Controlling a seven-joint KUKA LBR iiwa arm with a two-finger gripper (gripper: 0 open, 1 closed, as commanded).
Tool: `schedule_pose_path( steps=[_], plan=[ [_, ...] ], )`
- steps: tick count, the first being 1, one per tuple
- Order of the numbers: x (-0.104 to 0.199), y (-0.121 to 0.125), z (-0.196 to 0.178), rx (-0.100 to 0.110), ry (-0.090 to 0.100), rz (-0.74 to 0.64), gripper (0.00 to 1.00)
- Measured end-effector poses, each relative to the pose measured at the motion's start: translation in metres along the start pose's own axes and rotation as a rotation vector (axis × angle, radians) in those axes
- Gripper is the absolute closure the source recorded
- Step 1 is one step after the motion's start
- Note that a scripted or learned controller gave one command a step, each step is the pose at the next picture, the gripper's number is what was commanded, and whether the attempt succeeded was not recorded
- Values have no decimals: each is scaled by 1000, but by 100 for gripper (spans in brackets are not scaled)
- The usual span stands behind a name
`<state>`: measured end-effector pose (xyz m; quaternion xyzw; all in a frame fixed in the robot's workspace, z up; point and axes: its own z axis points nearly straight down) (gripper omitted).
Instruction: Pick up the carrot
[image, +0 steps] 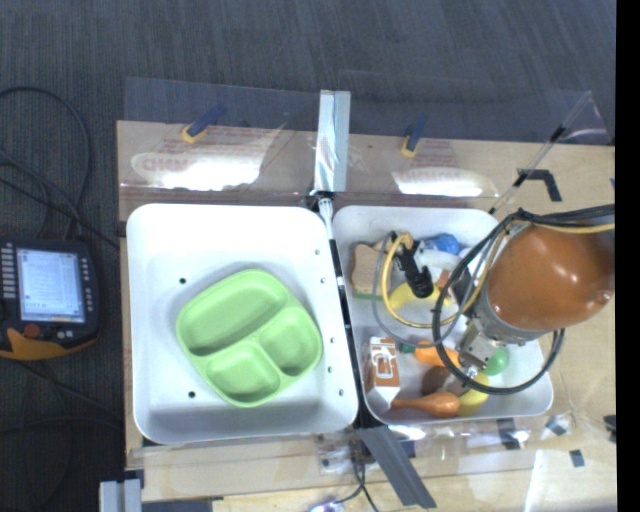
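On the counter (140, 140), two white bins sit side by side. The left bin (160, 250) holds a green divided plate (250, 335). The arm (545, 280) hangs over the cluttered right bin (520, 400), its gripper (478, 352) low among the toys; whether it is wide or narrow I cannot tell. The carrot (430, 404) lies flat near the front wall, apparently ungrasped, so the pickup seems not yet done.

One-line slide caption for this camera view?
KUKA arm reaching into the cluttered right bin above the carrot; a green divided plate sits in the left bin.
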<state>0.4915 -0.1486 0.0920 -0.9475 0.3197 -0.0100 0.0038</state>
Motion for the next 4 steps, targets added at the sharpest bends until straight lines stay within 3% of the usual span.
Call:
schedule_pose_path(
  steps=[1, 2, 3, 4],
  plan=[
    [-14, -32, 1, -10, -7, -48, 0],
    [-12, -35, -10, -3, -1, -45, 100],
    [-44, -91, -91, -7, -23, -329, 100],
    [-45, -92, -98, -6, -31, -324, 100]
  ],
)
